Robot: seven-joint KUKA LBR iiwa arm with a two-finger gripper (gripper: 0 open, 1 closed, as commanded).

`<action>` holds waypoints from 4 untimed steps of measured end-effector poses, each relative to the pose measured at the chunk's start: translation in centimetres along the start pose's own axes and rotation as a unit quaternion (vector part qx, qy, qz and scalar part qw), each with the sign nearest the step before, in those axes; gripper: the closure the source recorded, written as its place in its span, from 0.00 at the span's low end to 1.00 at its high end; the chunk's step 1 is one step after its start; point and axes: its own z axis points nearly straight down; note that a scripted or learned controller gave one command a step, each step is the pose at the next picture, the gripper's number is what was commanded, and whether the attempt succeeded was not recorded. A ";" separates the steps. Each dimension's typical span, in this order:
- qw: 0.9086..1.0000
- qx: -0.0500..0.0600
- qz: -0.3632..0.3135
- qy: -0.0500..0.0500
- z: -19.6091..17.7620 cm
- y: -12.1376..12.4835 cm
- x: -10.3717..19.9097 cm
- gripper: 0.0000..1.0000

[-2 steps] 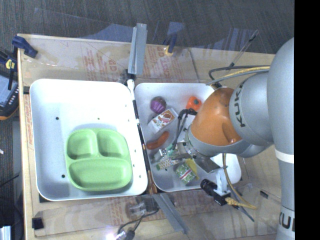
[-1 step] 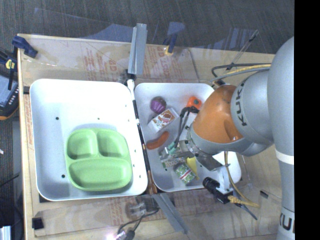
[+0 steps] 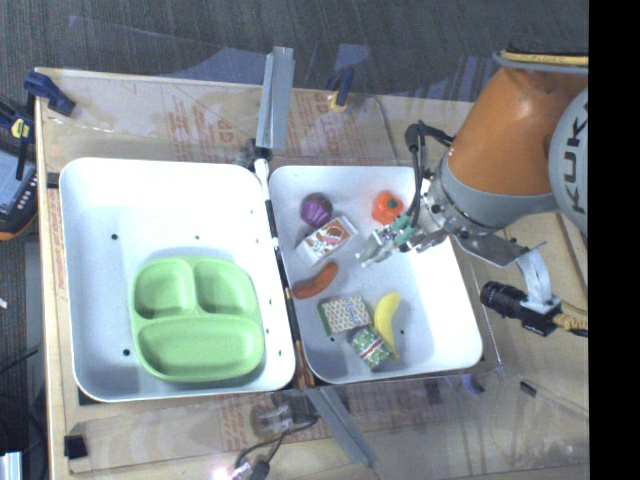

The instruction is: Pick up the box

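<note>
A: What lies closest to us in the right bin [image 3: 455,353]?

B: A small green packet [image 3: 369,347], near the front wall. Just behind it there is a yellow banana [image 3: 386,317], and on the left of the banana a flat patterned packet [image 3: 344,313]. The three are close together, and the green packet seems to touch the banana.

A: And the left bin [image 3: 80,268]?

B: It holds a green divided plate [image 3: 198,320] in its front half.

A: Going farther in the right bin?

B: A brown sausage [image 3: 314,280] lies at a slant near the wall between the bins. Behind it is the red and white box [image 3: 328,238], lying flat and turned a little, in the back left part of the bin.

A: Where is the gripper [image 3: 385,243]?

B: Just on the right of the box, over the white floor, apart from the box. Nothing is visible in its grasp. I cannot tell if it is spread or pressed together, because it is small and blurred. The grey and orange arm [image 3: 510,148] comes from the right.

A: And at the back?

B: A purple round vegetable [image 3: 316,209] behind the box, and an orange one [image 3: 388,207] to its right, near the gripper.
</note>
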 end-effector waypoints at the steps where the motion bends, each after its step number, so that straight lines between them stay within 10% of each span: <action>1: 1.000 0.000 0.000 0.000 0.0 0.0 0.0 0.00; 2: 0.999 0.002 -0.046 -0.003 18.4 -0.7 -0.6 0.00; 3: 0.999 0.002 -0.049 -0.001 17.4 -0.6 -0.5 1.00; 4: 0.994 0.000 -0.106 0.000 6.4 -2.6 -3.1 1.00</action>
